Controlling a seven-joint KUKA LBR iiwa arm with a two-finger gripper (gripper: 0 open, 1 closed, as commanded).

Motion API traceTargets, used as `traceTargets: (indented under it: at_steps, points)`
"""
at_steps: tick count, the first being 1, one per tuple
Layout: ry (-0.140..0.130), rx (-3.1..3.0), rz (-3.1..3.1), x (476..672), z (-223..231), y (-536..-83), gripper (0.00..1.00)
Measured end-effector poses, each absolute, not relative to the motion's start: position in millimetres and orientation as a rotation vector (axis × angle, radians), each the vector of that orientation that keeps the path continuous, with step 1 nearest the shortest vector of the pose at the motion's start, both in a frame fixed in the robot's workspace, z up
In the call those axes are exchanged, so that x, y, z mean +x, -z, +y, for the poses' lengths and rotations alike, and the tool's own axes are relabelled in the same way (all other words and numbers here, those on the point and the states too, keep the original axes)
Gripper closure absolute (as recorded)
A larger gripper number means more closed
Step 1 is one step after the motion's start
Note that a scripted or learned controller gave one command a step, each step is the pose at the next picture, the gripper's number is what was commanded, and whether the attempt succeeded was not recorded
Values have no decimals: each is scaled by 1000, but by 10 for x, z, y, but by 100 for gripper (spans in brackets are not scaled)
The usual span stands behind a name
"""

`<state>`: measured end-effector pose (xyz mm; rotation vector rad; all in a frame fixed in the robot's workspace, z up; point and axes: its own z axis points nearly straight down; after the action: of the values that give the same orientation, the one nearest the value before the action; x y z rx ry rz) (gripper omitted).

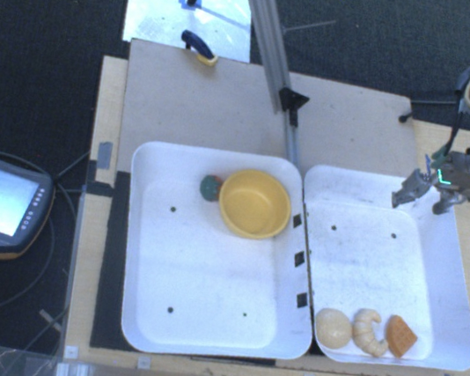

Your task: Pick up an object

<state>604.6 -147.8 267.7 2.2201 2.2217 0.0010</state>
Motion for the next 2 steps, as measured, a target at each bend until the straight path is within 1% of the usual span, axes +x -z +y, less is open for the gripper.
traceTargets:
  at_steps: [1,2]
  points:
    - [-1,2220,2222,6046,-1478,-2677,0]
    - [3,2223,2223,5958,-1494,-2105,0]
